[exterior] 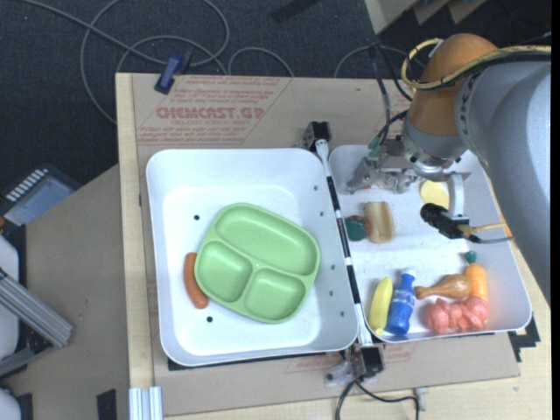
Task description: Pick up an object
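My gripper hangs over the far end of the right bin, close to the divider between the bins. Just in front of it lie a tan bread roll and a small dark-green toy. A pale yellow piece lies to the gripper's right, partly hidden by the wrist. At the bin's near end lie a yellow banana, a blue bottle, a brown drumstick, an orange carrot and a pink lumpy toy. I see nothing held by the gripper.
The left bin holds a green divided plate, with an orange sausage tucked against its left edge. The big grey arm covers the right bin's far right corner. A tiny teal bit lies near the carrot.
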`<state>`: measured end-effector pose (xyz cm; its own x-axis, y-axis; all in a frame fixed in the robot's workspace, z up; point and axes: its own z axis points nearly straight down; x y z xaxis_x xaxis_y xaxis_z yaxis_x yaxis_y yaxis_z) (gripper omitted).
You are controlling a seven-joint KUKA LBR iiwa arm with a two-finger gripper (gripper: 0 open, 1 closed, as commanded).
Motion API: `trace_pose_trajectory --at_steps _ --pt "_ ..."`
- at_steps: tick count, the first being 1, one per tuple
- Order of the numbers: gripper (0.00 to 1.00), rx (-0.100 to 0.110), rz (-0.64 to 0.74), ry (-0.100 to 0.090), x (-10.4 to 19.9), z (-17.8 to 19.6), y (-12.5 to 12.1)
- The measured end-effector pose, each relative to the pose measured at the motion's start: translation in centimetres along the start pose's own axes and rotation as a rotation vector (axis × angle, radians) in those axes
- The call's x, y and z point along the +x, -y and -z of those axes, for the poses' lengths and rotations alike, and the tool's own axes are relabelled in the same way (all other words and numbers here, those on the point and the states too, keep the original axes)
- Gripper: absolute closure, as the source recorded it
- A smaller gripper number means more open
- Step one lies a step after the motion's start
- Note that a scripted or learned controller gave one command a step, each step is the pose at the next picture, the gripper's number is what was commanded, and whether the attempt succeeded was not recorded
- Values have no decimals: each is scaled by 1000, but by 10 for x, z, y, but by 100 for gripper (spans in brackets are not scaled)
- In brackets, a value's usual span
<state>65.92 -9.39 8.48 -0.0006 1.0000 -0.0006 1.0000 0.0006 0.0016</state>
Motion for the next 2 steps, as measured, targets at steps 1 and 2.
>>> trace_pose_trajectory --at_steps 1,2 --pt "0 -1 0 1 -13 0 -8" --pt "0 2 -1 0 -39 0 0"
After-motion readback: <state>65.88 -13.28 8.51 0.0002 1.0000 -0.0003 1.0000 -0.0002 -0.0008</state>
